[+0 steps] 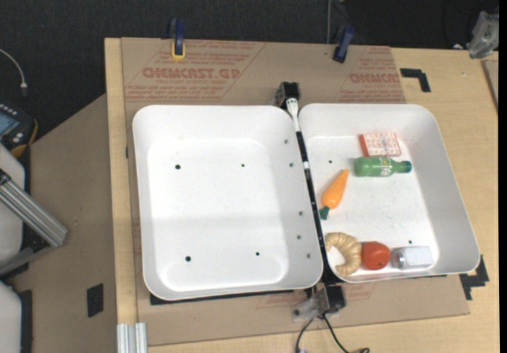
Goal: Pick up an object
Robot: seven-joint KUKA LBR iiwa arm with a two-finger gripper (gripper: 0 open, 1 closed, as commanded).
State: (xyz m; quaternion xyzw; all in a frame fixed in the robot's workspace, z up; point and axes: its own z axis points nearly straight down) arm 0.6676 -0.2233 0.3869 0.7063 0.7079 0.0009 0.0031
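Objects for picking are all lying in the right bin [448, 185], the one nearer the arm's side of the bench. An orange carrot [334, 189] is resting at a tilt close to the bin's left wall, its green end pointing down toward the front. A green bottle [381, 168] is lying on its side near the bin's middle, with its paler cap end pointing right. Just behind it, touching or nearly touching, a small red-and-white patterned packet [379, 144] is lying flat. Along the front wall three things are sitting in a row: a beige curved pastry-like piece [344, 251] at the left, a red rounded object [375, 256] pressing against it, and a pale, partly clear item [413, 257] just beside that; what this last one is cannot be told.

The left bin [150, 185] is sitting edge to edge with the right one, the two meeting along a dark seam. Both are resting on a brown cardboard sheet [253, 70], which two blue clamps [177, 36] are gripping at its far edge.

The state of the pincer cannot be told from this view.
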